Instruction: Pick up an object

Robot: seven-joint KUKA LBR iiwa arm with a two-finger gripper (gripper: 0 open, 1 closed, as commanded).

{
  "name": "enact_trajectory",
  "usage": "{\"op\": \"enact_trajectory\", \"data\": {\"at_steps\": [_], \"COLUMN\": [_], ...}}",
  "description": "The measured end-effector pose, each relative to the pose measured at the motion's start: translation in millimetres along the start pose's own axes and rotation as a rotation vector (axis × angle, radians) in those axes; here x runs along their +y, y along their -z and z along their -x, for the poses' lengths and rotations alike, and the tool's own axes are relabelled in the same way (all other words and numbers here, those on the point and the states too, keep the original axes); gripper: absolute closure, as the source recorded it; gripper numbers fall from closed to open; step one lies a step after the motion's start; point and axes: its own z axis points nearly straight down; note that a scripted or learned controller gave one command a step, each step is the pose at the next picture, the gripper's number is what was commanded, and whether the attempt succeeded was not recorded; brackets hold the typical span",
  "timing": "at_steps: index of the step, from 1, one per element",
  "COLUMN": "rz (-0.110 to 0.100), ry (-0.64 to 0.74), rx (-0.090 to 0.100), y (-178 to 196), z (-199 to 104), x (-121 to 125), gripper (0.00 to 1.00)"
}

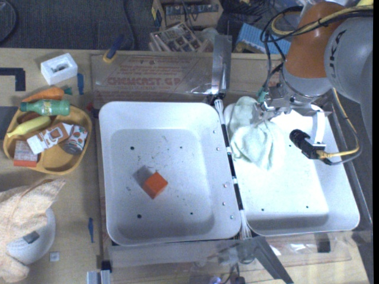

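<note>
Here the gripper (pixel 265 108) sits at upper middle-right of the frame, low over the top-left corner of the right bin (pixel 308 212), right on the pale cloth (pixel 251 138). Cannot tell how the claw is set; it is buried against the cloth folds and the wrist blocks it. Cloth is one piece, whitish with a faint green tint, crumpled, bunched along the right bin's left wall, running from its upper corner down toward mid-height. Its upper part looks drawn up toward the claw, but a grip is not clear.

Arm (pixel 331 46) comes in from upper right, orange band above the wrist, with cables looping beside it.

Room: right bin floor is open below and right of the cloth; the cloth touches the wall shared with the left bin (pixel 118 129).

One orange block (pixel 156 184) lies in the left bin, lower centre-left of its floor, well apart from every wall, with a grey shadow just beside it.

Count: two bins, one cloth, one block. A yellow bowl (pixel 56 165) of small items sits at the frame's left edge.
</note>
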Motion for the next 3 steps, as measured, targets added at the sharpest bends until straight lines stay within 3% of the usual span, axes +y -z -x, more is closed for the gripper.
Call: {"op": "enact_trajectory", "data": {"at_steps": [1, 2, 3], "rz": [0.0, -0.001, 0.01], "ry": [0.0, 0.069, 0.085], "rx": [0.0, 0.001, -0.004], "y": [0, -70, -96], "z": [0, 64, 37], "x": [0, -33, 5], "gripper": [0.0, 0.0, 0.0]}}
